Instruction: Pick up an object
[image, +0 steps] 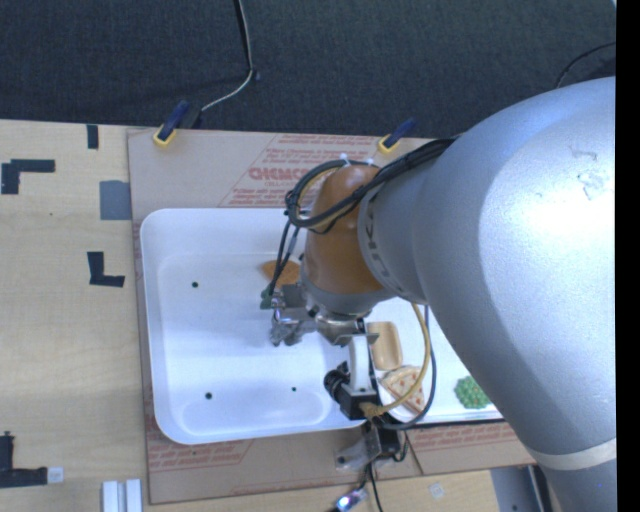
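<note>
My gripper (284, 329) hangs low over the middle of the left white bin (200, 350), below the orange band of the wrist (340, 235). Just behind it, a small orange-brown object (279, 269) peeks out from under the wrist, lying on the bin floor near the back. The arm hides most of that object and the bin's right side.
The big grey arm (510, 260) covers most of the right bin. Beside it there show a tan block (386, 344), a pale waffle-patterned piece (402, 384) and a green knobbly object (472, 392). Black cables (345, 385) dangle by the bins' dividing wall.
</note>
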